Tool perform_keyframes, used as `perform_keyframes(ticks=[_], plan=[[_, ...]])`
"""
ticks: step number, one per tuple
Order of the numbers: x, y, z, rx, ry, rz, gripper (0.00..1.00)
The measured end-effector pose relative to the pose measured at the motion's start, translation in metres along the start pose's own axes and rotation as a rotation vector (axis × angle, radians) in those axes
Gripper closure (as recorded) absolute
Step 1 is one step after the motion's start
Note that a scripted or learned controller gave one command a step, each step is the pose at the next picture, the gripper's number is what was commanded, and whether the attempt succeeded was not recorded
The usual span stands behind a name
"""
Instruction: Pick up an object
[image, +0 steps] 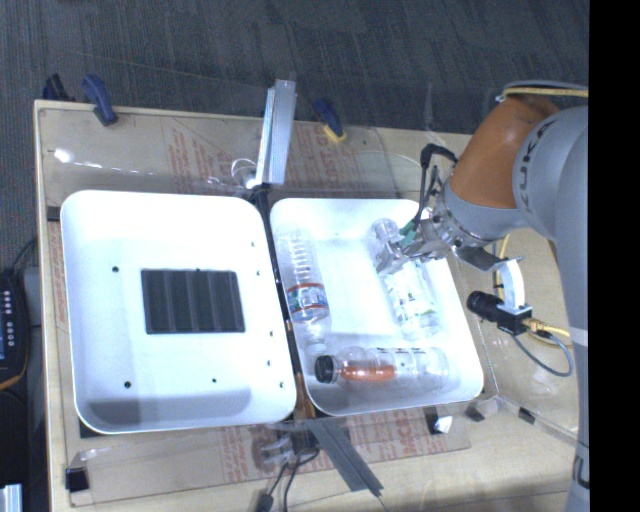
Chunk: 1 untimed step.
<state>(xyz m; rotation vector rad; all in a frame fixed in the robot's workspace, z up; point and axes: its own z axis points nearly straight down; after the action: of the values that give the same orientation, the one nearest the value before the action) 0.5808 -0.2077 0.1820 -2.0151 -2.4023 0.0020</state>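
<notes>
Pale wooden bench (150, 455), two shallow white bins, gripper (415, 243) low in the right bin (345, 215).
Nearest, a clear orange-labelled plastic bottle (380, 366); beyond, a red-and-blue-labelled clear bottle (303, 290) and a clear green-labelled bottle (410, 290) under the gripper, grip unclear: light, slick, probably best pinched mid-body; neighbours crowd.

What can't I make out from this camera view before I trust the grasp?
- The tool: too small and tangled with clear plastic in the camera view to tell its finger state, or whether it grips anything.
- The clear plastic bottle with green markings: its upper end is covered by the tool.
- The grey arm with the orange band: cut off by the right edge.
- Bottle labels: too small to read.
</notes>
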Motion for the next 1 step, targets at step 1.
perform_keyframes(ticks=[1], plan=[[0.0000,0.0000,0.0000,0.000,0.000,0.000,0.00]])
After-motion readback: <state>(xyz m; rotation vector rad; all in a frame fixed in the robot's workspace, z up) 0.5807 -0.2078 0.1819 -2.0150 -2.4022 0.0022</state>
